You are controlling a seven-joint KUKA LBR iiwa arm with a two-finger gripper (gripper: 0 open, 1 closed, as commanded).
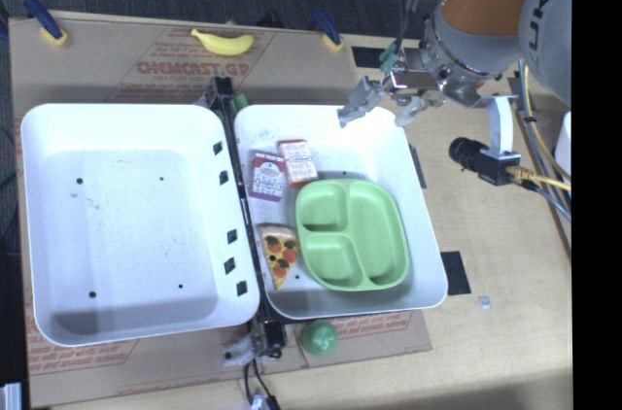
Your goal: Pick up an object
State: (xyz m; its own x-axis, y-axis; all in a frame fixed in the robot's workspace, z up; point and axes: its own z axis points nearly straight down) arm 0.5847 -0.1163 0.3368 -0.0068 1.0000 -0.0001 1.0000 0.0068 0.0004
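Green tray [351, 234] hides some bin floor; the hand [384, 107] hangs spread (nothing held).

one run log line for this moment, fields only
arm: over right bin far corner | claw: open, nothing held | right bin: green tray, two cartons, pizza toy | pick: not yet done

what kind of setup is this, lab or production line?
Likely a lab grasping testbench: two white bins clamped on cardboard, toy food like a pizza slice and green tray, with the gripper above.

Glossy green plastic tray [350, 234]
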